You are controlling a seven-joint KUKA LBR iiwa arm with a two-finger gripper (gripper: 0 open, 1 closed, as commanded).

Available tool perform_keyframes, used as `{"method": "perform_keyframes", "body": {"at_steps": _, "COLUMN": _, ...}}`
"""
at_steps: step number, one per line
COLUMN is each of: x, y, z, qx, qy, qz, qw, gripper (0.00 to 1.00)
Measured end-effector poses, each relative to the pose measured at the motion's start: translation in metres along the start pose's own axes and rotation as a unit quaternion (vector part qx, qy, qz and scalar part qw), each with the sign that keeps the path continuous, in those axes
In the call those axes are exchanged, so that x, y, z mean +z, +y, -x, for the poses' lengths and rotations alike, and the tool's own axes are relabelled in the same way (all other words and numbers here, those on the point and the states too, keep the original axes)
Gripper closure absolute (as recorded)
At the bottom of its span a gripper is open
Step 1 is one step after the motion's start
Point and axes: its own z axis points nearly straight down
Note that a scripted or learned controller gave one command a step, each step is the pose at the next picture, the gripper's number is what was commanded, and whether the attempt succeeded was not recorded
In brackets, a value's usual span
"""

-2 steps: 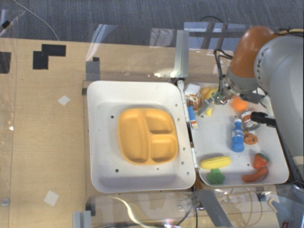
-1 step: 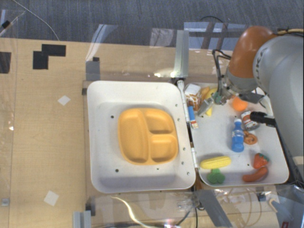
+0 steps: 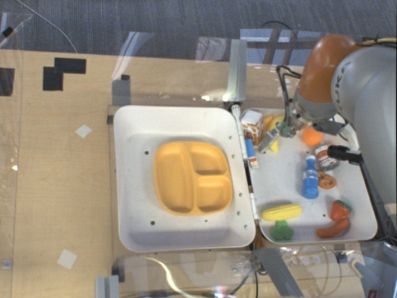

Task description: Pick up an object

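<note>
Nearest the lower edge, right bin (image 3: 366,231): green broccoli-like toy (image 3: 283,230), knobbly, matte; yellow corn cob (image 3: 281,213), ribbed plastic, lying crosswise just above it; red-brown sausage (image 3: 332,230), smooth, curved; red strawberry-like piece (image 3: 340,209) with green top just above the sausage. Mid-bin: blue bottle (image 3: 310,179), glossy, cylindrical, lying lengthwise; small brown ring (image 3: 327,181), doughnut-shaped, touching or just beside the bottle; small can (image 3: 324,158) with red label, tilted. Upper part of same bin: orange rounded piece (image 3: 311,135); white and brown carton (image 3: 251,124) at the upper left corner; blue and red tube (image 3: 250,152) along the left wall; yellow piece (image 3: 271,124) beside the carton. Left bin (image 3: 130,166), shallow white plastic, rounded corners: yellow divided tray (image 3: 191,177), three compartments, smooth, glossy. Gripper (image 3: 280,131) low over the upper part of the right bin, near the yellow piece and between carton and orange piece; jaw state not discernible, nothing visibly pinched. Task object not yet chosen by any visible grasp; likeliest candidates the items crowding the gripper. Risks, as judgement: tight clutter inviting a finger landing on two items at once; smooth rounded plastics prone to squirting out; bin wall and carton close enough to block a clean descent.
</note>
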Motion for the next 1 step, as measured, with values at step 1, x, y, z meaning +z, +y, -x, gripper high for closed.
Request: {"method": "perform_keyframes", "body": {"at_steps": 1, "x": 0.0, "y": -0.0014, "z": 0.0005, "qx": -0.05, "qy": 0.0, "qz": -0.002, "qw": 0.9987, "gripper": 0.0}}
